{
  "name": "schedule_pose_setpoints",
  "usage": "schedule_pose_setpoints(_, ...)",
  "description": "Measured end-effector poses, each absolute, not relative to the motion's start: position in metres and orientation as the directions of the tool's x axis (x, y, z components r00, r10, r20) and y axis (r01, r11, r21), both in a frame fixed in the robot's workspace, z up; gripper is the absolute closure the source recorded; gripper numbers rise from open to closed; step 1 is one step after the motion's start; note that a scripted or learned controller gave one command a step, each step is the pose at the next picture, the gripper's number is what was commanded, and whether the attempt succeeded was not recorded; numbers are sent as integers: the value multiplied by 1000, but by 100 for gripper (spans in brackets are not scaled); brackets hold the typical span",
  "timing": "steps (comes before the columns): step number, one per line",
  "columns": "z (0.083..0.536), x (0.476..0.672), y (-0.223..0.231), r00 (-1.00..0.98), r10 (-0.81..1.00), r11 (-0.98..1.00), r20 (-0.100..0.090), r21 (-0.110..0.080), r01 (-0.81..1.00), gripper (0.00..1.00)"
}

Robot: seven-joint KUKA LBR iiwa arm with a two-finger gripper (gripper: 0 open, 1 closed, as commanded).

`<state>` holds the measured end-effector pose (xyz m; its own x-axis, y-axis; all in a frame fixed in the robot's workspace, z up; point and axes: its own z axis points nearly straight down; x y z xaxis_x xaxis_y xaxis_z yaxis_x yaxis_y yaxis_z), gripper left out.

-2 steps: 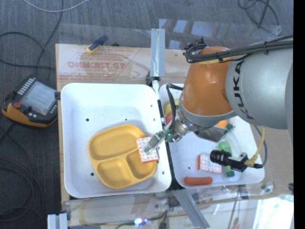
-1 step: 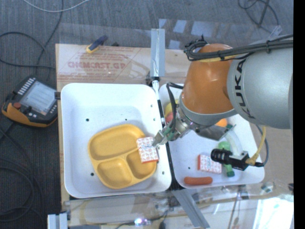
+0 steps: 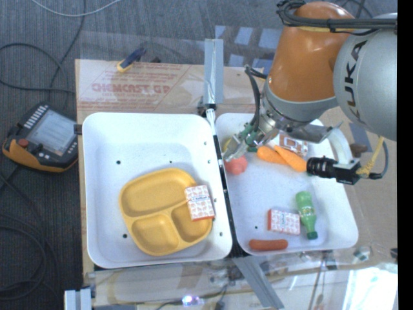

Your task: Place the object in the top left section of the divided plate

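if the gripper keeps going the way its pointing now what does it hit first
The gripper points down and left, at the right bin's left edge. Likely first contact is the small red ball just below it, though depth is unclear from above.

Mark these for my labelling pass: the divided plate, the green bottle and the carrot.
divided plate (image 3: 145, 199), camera view, bare floor of its large section.
green bottle (image 3: 305, 213), camera view, middle of its body.
carrot (image 3: 284, 157), camera view, middle of its length.

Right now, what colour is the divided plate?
Yellow: the divided plate shows best in the camera view.
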<state>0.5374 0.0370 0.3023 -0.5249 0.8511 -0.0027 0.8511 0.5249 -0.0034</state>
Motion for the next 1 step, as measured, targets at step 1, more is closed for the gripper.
schedule_pose_setpoints(1, 217, 497, 81, -685, 728, 685, 3, -4, 728, 100)
